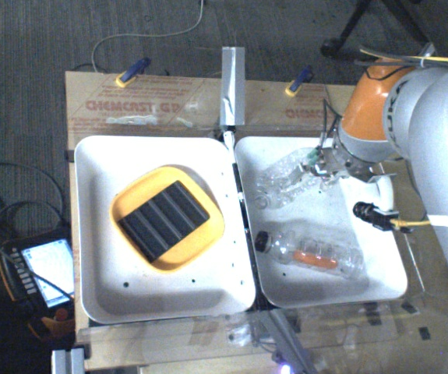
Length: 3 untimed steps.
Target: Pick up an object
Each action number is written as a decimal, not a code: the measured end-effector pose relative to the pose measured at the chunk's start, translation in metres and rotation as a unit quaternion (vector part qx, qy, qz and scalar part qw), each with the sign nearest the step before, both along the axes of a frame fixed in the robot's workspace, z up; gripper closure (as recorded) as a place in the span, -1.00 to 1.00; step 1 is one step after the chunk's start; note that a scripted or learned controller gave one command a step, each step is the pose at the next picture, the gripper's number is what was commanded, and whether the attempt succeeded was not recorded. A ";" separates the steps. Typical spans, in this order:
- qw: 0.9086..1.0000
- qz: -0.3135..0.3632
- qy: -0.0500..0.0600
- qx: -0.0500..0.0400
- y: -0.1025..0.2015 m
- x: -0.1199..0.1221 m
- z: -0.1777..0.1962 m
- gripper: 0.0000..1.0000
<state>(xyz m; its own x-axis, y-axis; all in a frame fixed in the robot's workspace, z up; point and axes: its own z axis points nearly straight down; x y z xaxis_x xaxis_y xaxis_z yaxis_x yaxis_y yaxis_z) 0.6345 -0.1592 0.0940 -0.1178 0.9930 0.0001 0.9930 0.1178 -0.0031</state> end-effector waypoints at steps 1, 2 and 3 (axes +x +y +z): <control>1.000 -0.028 0.001 0.002 -0.041 0.035 -0.003 -1.00; 0.995 -0.104 -0.002 -0.002 -0.031 0.033 0.114 -1.00; 0.998 -0.055 0.000 0.001 0.040 -0.099 0.049 -1.00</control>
